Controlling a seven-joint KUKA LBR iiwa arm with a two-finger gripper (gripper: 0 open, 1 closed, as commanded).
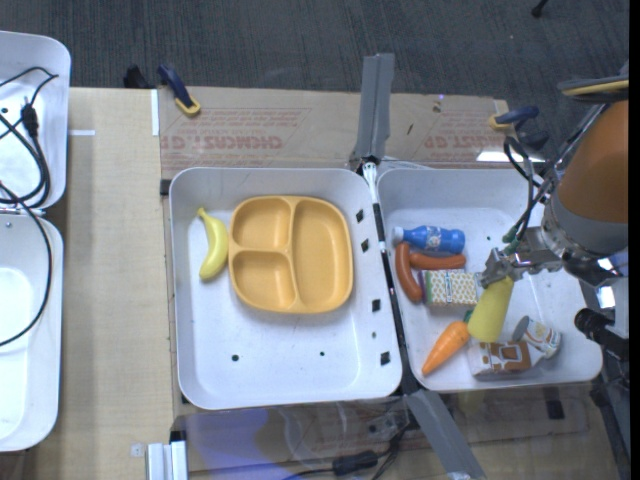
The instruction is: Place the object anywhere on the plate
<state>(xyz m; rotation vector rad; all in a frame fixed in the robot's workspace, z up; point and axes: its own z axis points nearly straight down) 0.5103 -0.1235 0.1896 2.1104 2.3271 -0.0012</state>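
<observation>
Hanging at the gripper: a yellow bottle-like object (491, 311) is sitting upright over the right bin (470, 193), its top meeting the gripper (503, 271).
Gripper state: the fingers are appearing to close on the object's top, though the contact itself is too small to make out for sure.
Step in hand: judging this as the pick or early lift; the object is lying well apart from the plate (292, 253).
Plate: a yellow three-compartment plate is resting in the left bin (190, 298), with a banana (212, 245) just beside its left rim.
Next move, as a judgement: it is calling for a lift above the bin walls, travel leftward across the divide, then a release over any compartment.
Count, right bin: one blue bottle (432, 238), one sausage pair (420, 265), one snack packet (450, 288), one carrot (446, 346), one small carton (516, 351).
Count, bins: two are sitting on the desk (110, 268).
</observation>
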